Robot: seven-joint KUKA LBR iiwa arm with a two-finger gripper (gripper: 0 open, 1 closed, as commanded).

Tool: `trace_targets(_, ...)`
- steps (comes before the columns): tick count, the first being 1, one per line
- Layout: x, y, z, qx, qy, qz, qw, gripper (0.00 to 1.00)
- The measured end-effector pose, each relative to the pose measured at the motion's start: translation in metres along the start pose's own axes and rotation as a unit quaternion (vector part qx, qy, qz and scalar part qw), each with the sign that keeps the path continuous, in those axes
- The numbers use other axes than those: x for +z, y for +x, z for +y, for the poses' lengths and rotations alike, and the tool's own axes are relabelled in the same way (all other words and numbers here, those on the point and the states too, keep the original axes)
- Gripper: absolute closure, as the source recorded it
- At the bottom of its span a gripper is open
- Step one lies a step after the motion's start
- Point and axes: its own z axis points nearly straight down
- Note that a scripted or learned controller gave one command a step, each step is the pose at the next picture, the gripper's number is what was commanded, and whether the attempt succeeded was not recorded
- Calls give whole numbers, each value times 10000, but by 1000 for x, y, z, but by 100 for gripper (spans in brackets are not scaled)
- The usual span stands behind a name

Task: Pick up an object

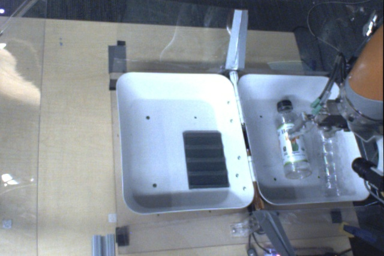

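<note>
A clear plastic bottle (293, 145) with a dark cap and a green and white label lies lengthwise in the right bin (264, 129), cap toward the back. A black ribbed rectangular block (206, 159) lies flat in the left bin (150, 105), toward its front right. The arm, with its orange band (367, 72), reaches in over the right bin's right side. My gripper (321, 119) hangs just right of the bottle's upper half, close to it. A second clear, ridged object (330, 165) lies to the right of the bottle, below the gripper.
A metal divider post (236, 45) stands at the back between the two bins. Cables and dark fittings (366, 171) crowd the right bin's right edge. Wooden bench top (66, 147) stretches out left of the bins.
</note>
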Motion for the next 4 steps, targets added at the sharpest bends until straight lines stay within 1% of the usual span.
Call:
trace_targets(1, 94, -28, 37, 348, 7, 0, 9994, 0)
trace_targets(2, 176, -47, 65, 118, -55, -5, 9999, 0)
trace_targets(3, 166, -45, 66, 115, -71, -1, 9999, 100)
trace_targets(4, 80, 38, 80, -70, -9, 3, 10000, 100)
